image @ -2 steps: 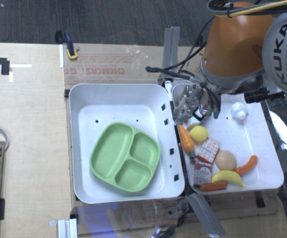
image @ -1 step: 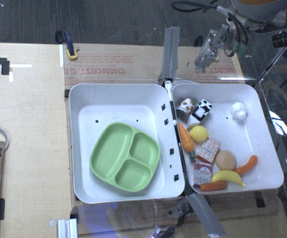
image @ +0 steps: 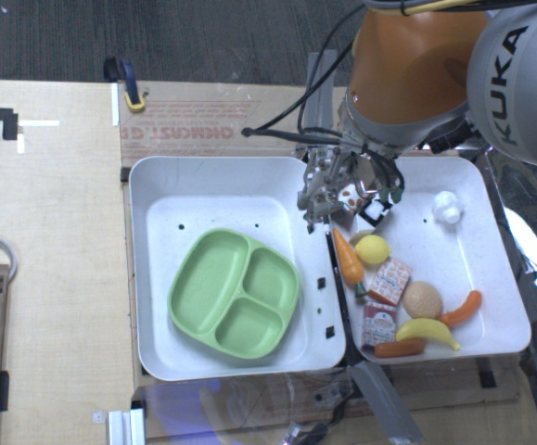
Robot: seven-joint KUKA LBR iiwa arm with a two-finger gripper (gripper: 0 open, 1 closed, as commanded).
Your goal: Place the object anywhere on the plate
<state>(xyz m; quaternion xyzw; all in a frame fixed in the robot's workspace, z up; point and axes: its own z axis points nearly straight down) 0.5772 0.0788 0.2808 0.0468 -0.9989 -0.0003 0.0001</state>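
Observation:
A light green three-compartment plate (image: 236, 293) lies in the left bin (image: 157, 248), with nothing on it. My gripper (image: 326, 196) hangs below the orange wrist, over the divider between the bins near their far side. Just below it in the right bin (image: 491, 248) an orange carrot (image: 347, 256) lies along the divider, with a yellow lemon (image: 372, 248) beside it. A small black and white item (image: 376, 211) sits right of the gripper. I see nothing clearly held in the gripper.
The right bin also holds a red and white carton (image: 390, 282), a tan ball (image: 422, 299), a banana (image: 428, 332), two sausages (image: 461, 308) (image: 399, 348) and a white lump (image: 447, 209). Cables trail from the wrist over the far rim.

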